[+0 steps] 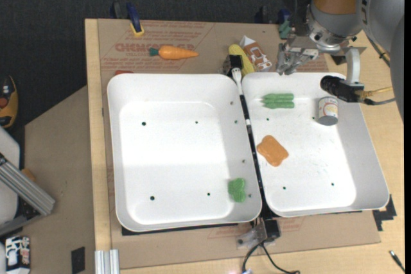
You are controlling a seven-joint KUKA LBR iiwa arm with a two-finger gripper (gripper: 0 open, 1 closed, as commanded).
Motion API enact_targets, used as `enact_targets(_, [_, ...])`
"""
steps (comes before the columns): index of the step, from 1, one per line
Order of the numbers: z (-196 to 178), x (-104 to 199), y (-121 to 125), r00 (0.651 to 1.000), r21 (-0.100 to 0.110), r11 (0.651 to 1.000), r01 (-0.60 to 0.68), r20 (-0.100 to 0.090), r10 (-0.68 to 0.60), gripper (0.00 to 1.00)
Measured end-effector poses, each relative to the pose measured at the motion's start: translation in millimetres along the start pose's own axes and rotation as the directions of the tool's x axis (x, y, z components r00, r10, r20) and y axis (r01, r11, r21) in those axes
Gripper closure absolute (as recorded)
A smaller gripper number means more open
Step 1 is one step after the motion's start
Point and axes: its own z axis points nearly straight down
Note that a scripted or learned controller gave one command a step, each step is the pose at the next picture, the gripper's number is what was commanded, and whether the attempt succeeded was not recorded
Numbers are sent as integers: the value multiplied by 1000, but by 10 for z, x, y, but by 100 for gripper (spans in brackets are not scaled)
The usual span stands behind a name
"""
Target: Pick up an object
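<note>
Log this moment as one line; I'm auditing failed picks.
phase: pre-grasp | gripper: above right white bin far rim, holding nothing | right bin: green ridged piece, orange flat piece, small grey can

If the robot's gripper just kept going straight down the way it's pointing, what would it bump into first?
Probably the back rim of the right bin. The gripper hangs pointing down over that edge, with nothing seen beneath it. The green pea pod lies a bit nearer the camera, likely out of its path, though depth is hard to judge here.

You see white bins, a green pea pod, an orange slab, a green lump, and a silver can.
</note>
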Motion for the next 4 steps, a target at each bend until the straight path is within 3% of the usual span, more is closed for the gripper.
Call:
enact_targets(1, [123, 940, -15, 1000, 9, 1000, 7, -7, -7, 100])
enact_targets(2, [-1843, 1428, -117, 1000, -16, 1000, 5, -6, -5, 100])
enact_targets(3, [-2353, 1814, -958, 1000, -2, 1000, 6, -7, -6, 100])
enact_targets(4, [-3103, 2048, -1586, 1000, -5, 1000, 5, -8, -5, 100])
